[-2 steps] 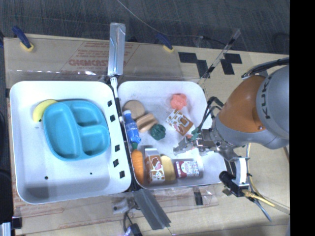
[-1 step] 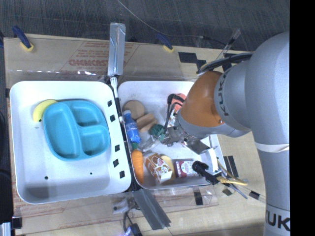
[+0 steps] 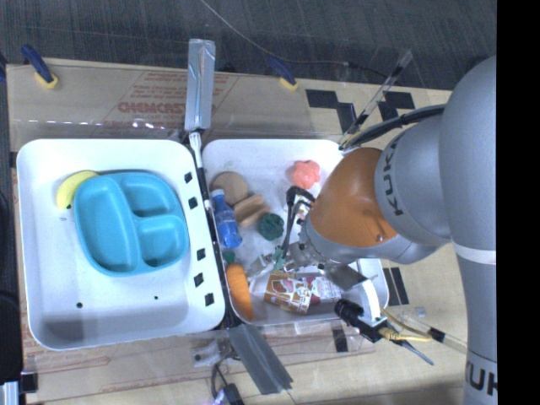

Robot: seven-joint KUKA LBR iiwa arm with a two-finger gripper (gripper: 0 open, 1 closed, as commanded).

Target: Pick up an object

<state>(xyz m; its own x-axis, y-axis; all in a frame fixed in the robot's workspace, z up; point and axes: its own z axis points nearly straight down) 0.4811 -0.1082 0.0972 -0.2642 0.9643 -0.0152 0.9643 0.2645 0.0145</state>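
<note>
We see the grey arm [image 3: 439,184] reaching in from the right, its orange band [image 3: 359,201] hanging over the right bin [image 3: 253,152]. Below the band sits the gripper [image 3: 291,247], low among the objects in that bin; we cannot tell its state, as the wrist hides it from above.

The left bin [image 3: 34,243] holds a blue divided tray [image 3: 131,222], with a yellow banana [image 3: 72,186] touching its upper-left edge.

In the right bin, the printed packet [image 3: 295,292] lies flat near the front wall, its long axis running left to right with a slight downward tilt to the right. The blue bottle [image 3: 225,222] lies against the left wall, long axis running front to back, cap end pointing to the far wall. An orange oblong object [image 3: 239,289] lies in the front-left corner, long axis front to back. A tan block [image 3: 249,209] lies just right of the bottle, below a brown round piece [image 3: 228,184]. A pink object [image 3: 306,174] rests near the far wall, and a dark green object [image 3: 271,225] lies just beside the gripper
</note>
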